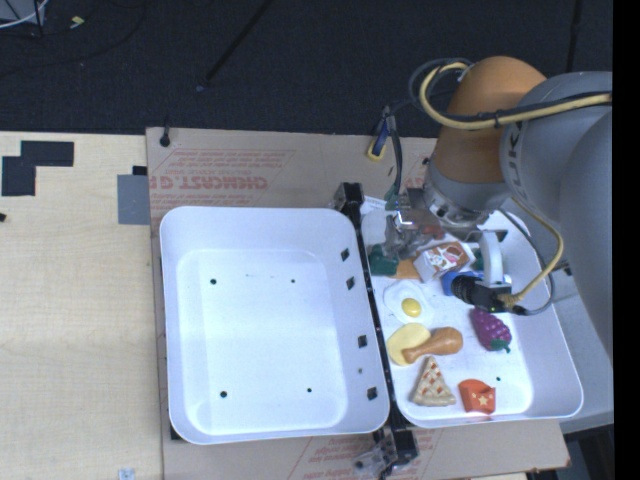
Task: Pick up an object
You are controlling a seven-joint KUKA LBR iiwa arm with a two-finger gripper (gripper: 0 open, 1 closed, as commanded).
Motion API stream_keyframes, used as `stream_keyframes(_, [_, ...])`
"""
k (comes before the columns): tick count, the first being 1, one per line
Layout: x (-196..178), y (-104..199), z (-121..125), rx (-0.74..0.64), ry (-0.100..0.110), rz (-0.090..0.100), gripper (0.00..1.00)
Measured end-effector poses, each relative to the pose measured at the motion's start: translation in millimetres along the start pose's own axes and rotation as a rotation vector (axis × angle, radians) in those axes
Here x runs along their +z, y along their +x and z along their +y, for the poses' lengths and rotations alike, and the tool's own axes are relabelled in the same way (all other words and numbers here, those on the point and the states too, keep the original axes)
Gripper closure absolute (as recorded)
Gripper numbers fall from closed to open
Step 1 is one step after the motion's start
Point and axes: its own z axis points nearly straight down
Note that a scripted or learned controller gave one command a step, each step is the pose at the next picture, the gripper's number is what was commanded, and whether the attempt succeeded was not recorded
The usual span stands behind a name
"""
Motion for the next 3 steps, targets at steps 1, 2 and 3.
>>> stream_keyframes(1, [-9.2,-0.9,-0.3,0.0,0.003,0.0,1.0])
stream_keyframes(2, [-185.8,77.9,27.4,-0.008,-0.022,0.003,1.0])
stream_keyframes(3, [-289.9,86.7,9.8,-0.003,-0.016,0.002,1.0])
